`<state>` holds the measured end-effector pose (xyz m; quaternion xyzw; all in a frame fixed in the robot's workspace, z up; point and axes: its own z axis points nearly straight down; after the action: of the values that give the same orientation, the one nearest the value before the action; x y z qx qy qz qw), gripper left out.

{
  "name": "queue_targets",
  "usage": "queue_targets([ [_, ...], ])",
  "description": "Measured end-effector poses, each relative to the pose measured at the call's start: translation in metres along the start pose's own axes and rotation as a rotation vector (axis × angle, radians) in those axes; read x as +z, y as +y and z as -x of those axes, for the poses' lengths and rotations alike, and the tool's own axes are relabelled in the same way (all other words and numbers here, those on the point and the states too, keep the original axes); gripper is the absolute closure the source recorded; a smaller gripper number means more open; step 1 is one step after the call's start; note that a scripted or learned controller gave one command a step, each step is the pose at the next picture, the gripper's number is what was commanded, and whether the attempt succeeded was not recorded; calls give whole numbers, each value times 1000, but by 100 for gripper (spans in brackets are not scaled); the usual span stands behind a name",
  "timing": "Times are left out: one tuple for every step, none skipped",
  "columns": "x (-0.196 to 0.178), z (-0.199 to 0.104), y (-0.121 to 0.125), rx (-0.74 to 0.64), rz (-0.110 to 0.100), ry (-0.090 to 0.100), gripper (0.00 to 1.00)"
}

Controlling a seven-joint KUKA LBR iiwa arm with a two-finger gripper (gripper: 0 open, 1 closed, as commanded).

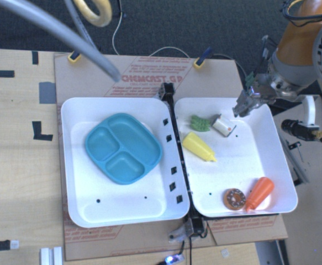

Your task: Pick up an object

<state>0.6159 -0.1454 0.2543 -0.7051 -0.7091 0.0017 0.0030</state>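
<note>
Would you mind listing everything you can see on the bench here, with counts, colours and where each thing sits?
white bins: 2, white, side by side on the bench
divided plate: 1, teal blue, three compartments, in the left-hand bin
toy corn: 1, yellow, right-hand bin near the divider
green toy vegetable: 1, green, right-hand bin, above the corn
small white block: 1, white, right-hand bin, beside the green toy
toy donut: 1, brown with speckles, right-hand bin, bottom edge
toy carrot: 1, orange, touching the donut's right side
cardboard sheet: 1, brown, under the bins
arm: 1, grey and orange, at right
gripper: 1, dark, above the right-hand bin's top edge, near the white block
</note>
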Motion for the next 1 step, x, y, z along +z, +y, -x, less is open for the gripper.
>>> queue_targets([
  [9,-46,-8,0,-1,0,100],
])
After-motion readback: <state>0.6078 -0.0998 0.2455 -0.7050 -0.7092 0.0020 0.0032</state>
